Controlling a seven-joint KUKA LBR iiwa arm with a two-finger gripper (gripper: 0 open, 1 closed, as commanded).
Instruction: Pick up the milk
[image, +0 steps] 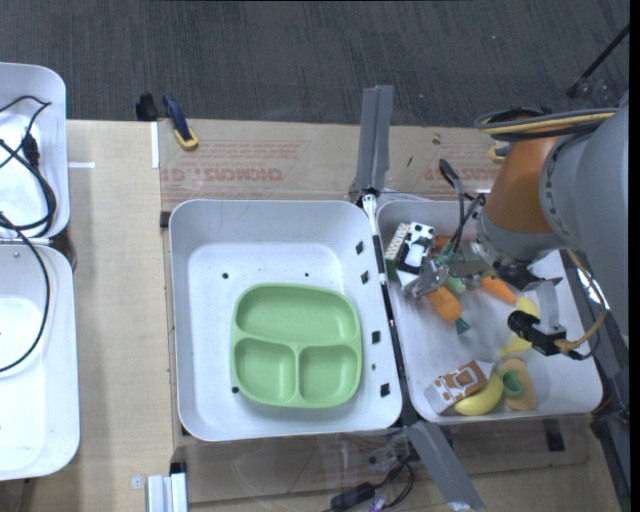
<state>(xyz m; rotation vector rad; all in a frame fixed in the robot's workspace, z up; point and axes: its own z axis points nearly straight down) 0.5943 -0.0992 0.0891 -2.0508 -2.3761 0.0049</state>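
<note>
The milk (409, 246) is a small white carton with black marks. It lies at the far left of the right bin (560, 400), close to the divider. My gripper (436, 274) hangs low in that bin, just right of and in front of the carton, and its metal tip is over an orange carrot (447, 301). The carton lies beside the gripper, not in it. The grey arm with its orange band (520, 195) covers the bin's far right part.
A brown and white carton (458, 384), a banana (481, 399) and a yellow-green fruit (518, 385) lie at the right bin's front. A second orange piece (498, 291) sits under the wrist. A green divided plate (297, 345) lies in the left bin (200, 300).
</note>
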